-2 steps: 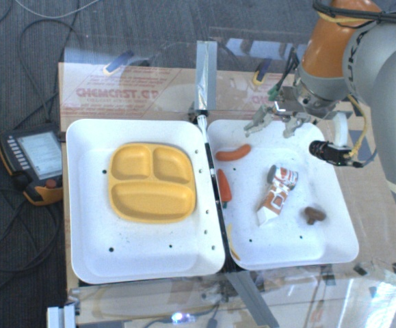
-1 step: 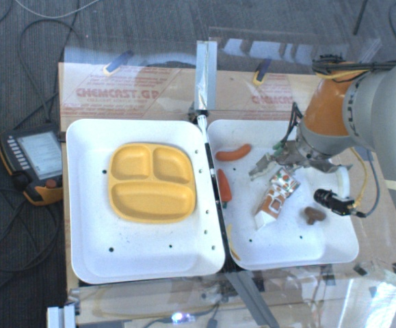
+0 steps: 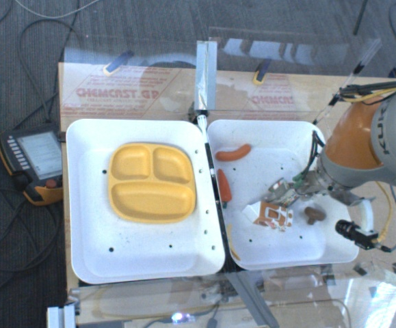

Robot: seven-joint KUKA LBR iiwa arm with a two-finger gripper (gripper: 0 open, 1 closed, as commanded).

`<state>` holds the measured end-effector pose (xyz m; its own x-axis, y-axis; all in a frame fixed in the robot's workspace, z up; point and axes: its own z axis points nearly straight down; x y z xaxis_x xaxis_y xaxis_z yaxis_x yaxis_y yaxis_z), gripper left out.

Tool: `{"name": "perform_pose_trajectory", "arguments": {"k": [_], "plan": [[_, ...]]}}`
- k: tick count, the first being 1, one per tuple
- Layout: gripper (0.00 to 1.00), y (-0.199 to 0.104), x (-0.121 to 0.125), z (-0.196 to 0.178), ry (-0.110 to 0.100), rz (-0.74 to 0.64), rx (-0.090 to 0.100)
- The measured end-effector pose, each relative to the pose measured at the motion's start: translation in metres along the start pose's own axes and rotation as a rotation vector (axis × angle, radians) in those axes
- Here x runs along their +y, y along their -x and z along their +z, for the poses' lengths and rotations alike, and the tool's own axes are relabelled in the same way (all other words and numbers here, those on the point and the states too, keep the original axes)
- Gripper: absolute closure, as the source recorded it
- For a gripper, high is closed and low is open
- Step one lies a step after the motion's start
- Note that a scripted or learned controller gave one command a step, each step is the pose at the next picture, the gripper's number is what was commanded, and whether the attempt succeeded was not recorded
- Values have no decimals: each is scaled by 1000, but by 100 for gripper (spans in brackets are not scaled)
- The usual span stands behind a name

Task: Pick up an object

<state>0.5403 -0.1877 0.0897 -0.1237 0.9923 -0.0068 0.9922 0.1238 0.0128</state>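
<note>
You see two white bins [image 3: 81, 203]; the right holds two sausages [image 3: 233, 153]; gripper [image 3: 280, 191] state: cannot tell.

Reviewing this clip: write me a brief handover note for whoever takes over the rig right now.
Gripper: low in the right bin, over the orange-and-white waffle piece; grip state unclear.
Right bin items: sausage near the far wall, a second sausage by the divider, a brown lump near the arm.
Left bin: yellow divided tray.
Done: nothing visibly lifted.
Left: grasp and raise one object.
</note>
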Motion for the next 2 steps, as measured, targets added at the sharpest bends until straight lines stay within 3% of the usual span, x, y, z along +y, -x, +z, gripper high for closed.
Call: {"name": "perform_pose_trajectory", "arguments": {"k": [1,2], "plan": [[100,1,2,-7,2,0,0],[100,-18,40,-126,-20,204,4]]}}
